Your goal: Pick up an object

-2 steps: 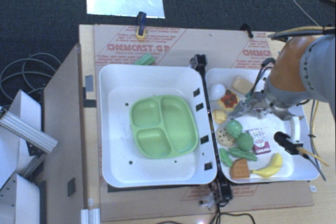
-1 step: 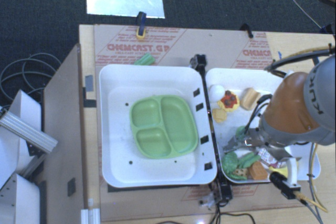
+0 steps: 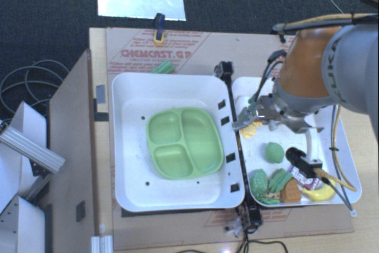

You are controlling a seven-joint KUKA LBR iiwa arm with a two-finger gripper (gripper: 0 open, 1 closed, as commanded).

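Green ball (image 3: 274, 152) lies mid right bin (image 3: 349, 154), near toy foods heaped at its front edge, with the gripper (image 3: 253, 121) over a yellow piece (image 3: 250, 129) by the divider, grip state unreadable.

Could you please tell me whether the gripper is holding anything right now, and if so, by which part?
It cannot be told: the gripper sits low over the right bin beside a small yellow object, but no hold is visible.
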